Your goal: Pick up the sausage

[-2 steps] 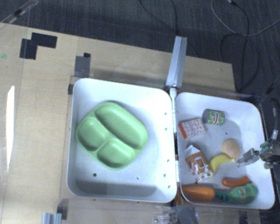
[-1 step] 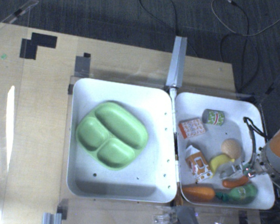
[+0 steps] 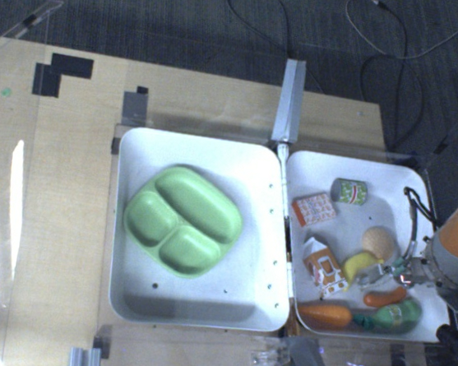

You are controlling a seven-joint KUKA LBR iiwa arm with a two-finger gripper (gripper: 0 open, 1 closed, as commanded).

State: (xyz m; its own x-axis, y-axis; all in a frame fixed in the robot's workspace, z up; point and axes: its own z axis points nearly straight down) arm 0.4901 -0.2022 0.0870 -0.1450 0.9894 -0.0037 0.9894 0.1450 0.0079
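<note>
The sausage [image 3: 384,297] lies near the right bin's [image 3: 395,180] front edge — just below the gripper [image 3: 389,273], whose fingers' spread I cannot tell.

Taking the divider [image 3: 284,218] between the two bins as the landmark: the left bin [image 3: 121,289] lies left of it, with a three-compartment plate [image 3: 183,220] resting in its middle, well apart from the divider; the right bin [image 3: 391,177] lies right of it; a small can [image 3: 349,191] lies on its side toward the far edge; a flat box [image 3: 314,207] lies just right of the divider, nearer than the can; a small carton [image 3: 324,269] lies nearer still; a carrot [image 3: 324,316] lies along the near wall, closest to the divider; a lemon [image 3: 358,264] and a round bun [image 3: 379,241] lie further right; the sausage [image 3: 385,297] lies beyond the lemon, with the gripper [image 3: 390,275] just over it and a leafy vegetable [image 3: 395,317] before it.
</note>
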